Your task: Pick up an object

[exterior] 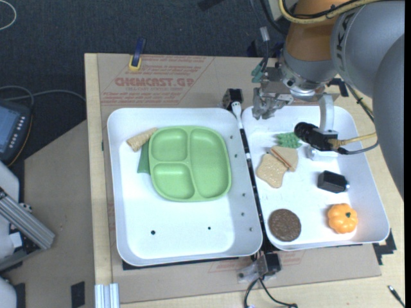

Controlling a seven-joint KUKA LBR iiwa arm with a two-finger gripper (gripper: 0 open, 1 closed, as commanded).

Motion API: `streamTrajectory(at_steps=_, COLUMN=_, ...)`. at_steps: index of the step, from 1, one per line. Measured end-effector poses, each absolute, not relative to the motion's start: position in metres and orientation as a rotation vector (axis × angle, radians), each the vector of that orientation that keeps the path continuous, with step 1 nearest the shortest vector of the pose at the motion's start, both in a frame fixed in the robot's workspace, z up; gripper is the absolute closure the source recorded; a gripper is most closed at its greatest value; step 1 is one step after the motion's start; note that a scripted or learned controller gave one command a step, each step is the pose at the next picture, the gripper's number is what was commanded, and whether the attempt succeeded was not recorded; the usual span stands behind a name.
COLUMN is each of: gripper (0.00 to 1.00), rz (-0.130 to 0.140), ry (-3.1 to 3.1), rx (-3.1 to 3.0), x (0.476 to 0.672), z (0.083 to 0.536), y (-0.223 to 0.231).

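Observation:
My gripper [264,111] hangs over the far left corner of the right bin [366,172], with nothing seen in it. Just below and to its right lies a small green leafy piece [288,140]. Beside that piece sit a brown-edged sandwich slice [283,157] and a tan toast slice [270,171], which touch each other. Further toward the front of the bin are a black block [332,182], an orange pumpkin [342,218] and a round brown cookie [284,224].
The left bin [128,217] bears a green divided plate [190,163] resting on a green cloth [142,163], with a tan cracker [140,139] at its far left corner. The ridge where the two bins meet [247,165] runs just left of the gripper.

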State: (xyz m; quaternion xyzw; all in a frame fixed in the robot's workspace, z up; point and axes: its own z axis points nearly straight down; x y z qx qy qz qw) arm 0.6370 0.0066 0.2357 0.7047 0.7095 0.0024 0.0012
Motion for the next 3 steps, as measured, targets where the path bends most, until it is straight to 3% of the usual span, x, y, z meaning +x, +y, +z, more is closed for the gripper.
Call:
streamTrajectory(at_steps=1, gripper=1.00, rz=0.004, ry=2.221, rx=2.216, x=0.653, z=0.227, y=0.023)
streamTrajectory(at_steps=3, gripper=1.00, rz=-0.002, ry=2.221, rx=2.223, x=0.637, z=0.227, y=0.009)
